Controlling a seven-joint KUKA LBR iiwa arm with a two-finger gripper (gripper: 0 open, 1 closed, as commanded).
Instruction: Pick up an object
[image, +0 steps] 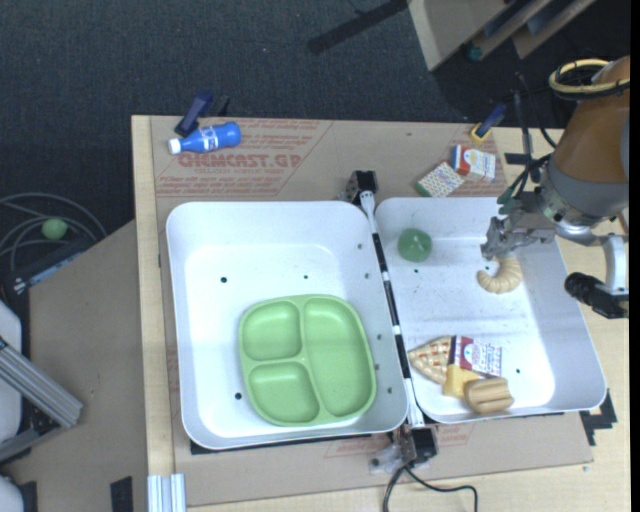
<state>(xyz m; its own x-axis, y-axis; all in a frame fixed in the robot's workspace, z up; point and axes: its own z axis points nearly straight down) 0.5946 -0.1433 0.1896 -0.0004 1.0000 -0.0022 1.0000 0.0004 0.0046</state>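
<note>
The fingers (497, 250) hang just above a pale curved croissant-shaped pastry (500, 278) in the right shallow white plastic bin (560, 330); whether they are spread, I cannot tell. Left sits a round green ball (414, 244); the left bin (200, 300) holds a green compartment tray (305, 358).

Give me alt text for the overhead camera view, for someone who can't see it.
A robot arm's gripper hovers just above a tan croissant-shaped toy in the right white bin, which also holds a green ball and toy foods. The left white bin holds a green divided plate.
</note>
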